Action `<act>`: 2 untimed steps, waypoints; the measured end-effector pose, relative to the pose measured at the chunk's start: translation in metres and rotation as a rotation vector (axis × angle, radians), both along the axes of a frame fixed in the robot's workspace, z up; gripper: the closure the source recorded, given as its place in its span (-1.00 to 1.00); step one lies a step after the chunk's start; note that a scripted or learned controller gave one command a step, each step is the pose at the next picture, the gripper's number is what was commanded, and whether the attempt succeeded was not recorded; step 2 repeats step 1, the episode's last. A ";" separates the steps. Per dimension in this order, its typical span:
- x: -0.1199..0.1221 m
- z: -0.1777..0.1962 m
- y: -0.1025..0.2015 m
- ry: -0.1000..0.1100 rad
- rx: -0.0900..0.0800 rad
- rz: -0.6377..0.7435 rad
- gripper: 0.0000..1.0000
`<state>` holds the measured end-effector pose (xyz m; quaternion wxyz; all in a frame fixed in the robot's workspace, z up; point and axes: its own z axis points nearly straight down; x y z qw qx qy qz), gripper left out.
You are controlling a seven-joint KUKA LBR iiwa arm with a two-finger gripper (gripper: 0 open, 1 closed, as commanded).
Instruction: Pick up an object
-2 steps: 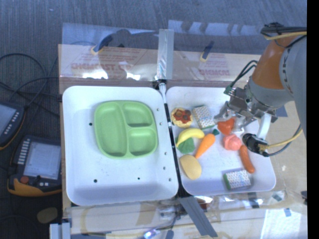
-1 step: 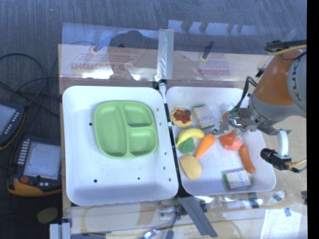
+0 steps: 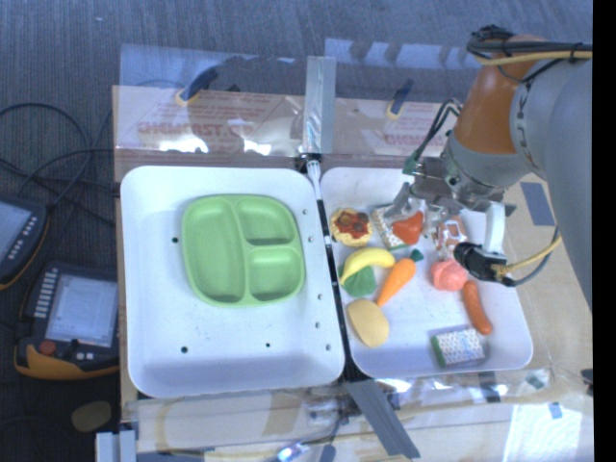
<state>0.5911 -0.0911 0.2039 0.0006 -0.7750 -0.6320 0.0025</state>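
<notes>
Bench (image 3: 144, 123): brown top, glare off clear sheeting along the far strip. Two white bins sit on it side by side, rims touching at the middle.

Left bin (image 3: 154, 354): holds a green three-part tray (image 3: 243, 248), roughly centred.

Right bin (image 3: 510, 349): crowded with toy food. Small pizza (image 3: 350, 224) at far left, banana (image 3: 367, 259) and carrot (image 3: 396, 280) near the middle, potato (image 3: 369, 321) at near left, pink piece (image 3: 449, 274) and sausage (image 3: 476, 308) to the right, grey-green sponge (image 3: 457, 346) at near right.

A metal bar (image 3: 317, 104) stands on the far strip above the seam between the bins.
</notes>
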 end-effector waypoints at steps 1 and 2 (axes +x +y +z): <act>-0.017 0.088 -0.017 -0.001 -0.001 0.065 1.00; -0.017 0.088 -0.017 -0.001 -0.001 0.065 1.00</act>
